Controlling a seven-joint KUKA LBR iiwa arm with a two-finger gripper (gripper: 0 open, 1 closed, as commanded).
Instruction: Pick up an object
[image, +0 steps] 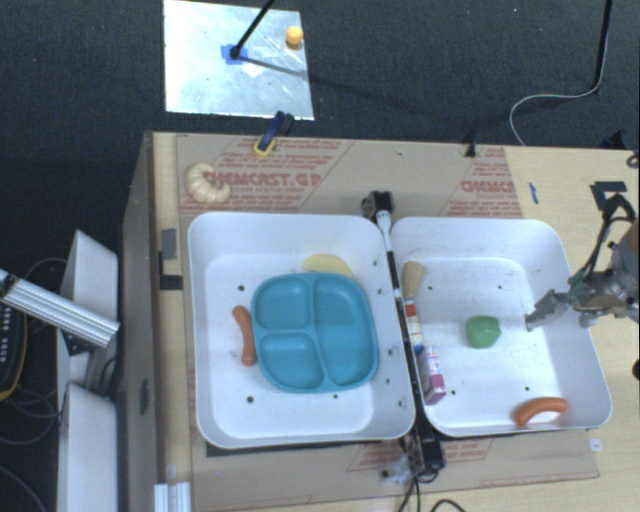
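Bench (300, 180): You are looking down on a board with red printing, and both white bins sit on it side by side.
Left bin (215, 300): You see it left of the centre divider, and it holds the tray, the sausage and a pale yellow piece.
Right bin (560, 300): You see it right of the divider; the arm comes in over its right rim.
Blue tray (315, 332): It lies flat in the middle of the left bin, with its compartments facing up.
Arm (625, 255): You catch only its end at the right edge of the view, above the right bin's right wall.
Gripper (545, 308): It sits low over the right part of the right bin, pointing left. You cannot tell from this view whether its fingers are apart or together, and nothing shows between them.
Brown sausage (244, 335): It lies lengthwise just left of the blue tray, on the left bin's floor.
Orange sausage (540, 409): It rests near the right bin's front right corner, well apart from the gripper.
Pale yellow piece (327, 265): It peeks out behind the tray's far edge.
Green object (483, 331): It sits on the right bin's floor, near the gripper and to its left, not touching it.
Cone (412, 277): It lies in the right bin's far left corner, beside the divider.
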